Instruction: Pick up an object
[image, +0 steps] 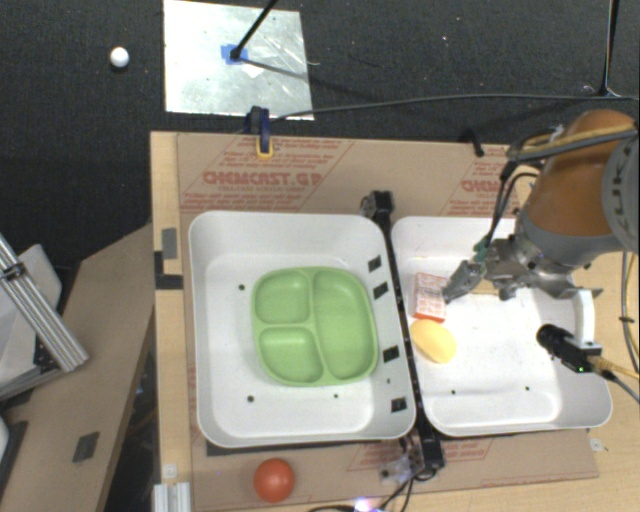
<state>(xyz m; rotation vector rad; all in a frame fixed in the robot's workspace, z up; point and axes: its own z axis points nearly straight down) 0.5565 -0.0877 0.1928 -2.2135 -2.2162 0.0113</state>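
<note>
Hovering beside the red-and-white packet (429, 295) — jaws' spread too blurred to tell — above the yellow lemon (434, 341).

A: Item one, arm?

B: One grey jointed metal arm with an orange band above the wrist (580, 165), entering from the right, upper segment high, forearm angled down and to the left.

A: Wrist?

B: Grey, bent downward, with dark cables looped along it.

A: Item two, tool?

B: Grey two-finger metal tool (452, 290), tilted, tip pointing down-left, low. Finger spacing unclear at this angle.
</note>
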